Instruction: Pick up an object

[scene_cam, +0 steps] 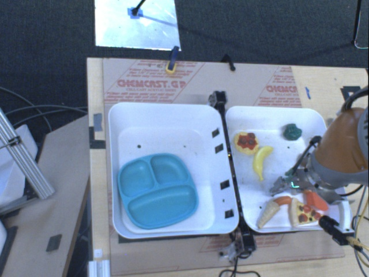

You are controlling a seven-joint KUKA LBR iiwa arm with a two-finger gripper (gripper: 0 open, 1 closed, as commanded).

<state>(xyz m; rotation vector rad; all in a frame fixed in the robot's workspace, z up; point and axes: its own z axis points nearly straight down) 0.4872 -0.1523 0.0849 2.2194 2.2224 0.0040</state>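
A robot claw (283,184) hovers low in the right bin (275,115), lower right of frame, beside a toy banana (262,160). Whether it grips anything cannot be told. The left bin (167,120) holds a blue divided plate (157,190).

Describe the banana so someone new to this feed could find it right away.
Look in the right-hand white bin, the one the arm reaches into. Near its middle, just below a small round pizza toy, lies the banana. It is the only plain yellow, curved piece there; the green lump sits toward the far corner, and the pizza slice and carrot lie nearer the gripper.
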